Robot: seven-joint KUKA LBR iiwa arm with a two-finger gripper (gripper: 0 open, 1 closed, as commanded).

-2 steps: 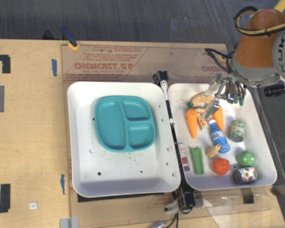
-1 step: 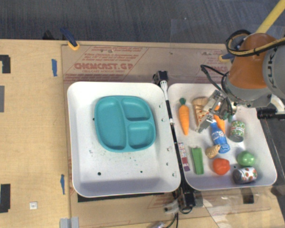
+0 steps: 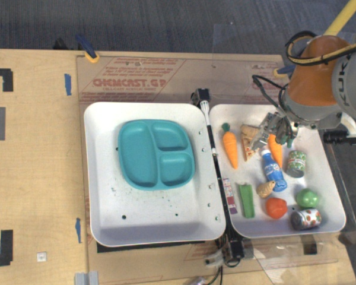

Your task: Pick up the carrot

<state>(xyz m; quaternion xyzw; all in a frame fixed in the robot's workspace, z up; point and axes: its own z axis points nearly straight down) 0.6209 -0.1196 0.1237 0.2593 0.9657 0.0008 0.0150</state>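
Tapered orange carrot (image 3: 229, 149) with green top, matte white right bin (image 3: 334, 190).

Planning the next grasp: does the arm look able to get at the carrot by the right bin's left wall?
Probably yes. The carrot lies alone with bare floor around it, its top uncovered, a short way left of the pincer in the right bin.

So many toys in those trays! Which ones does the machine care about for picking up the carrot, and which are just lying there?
Job:
orange plastic carrot
second orange carrot under the gripper

Lying about:
teal divided plate
blue bottle
green stick
red tomato
green apple
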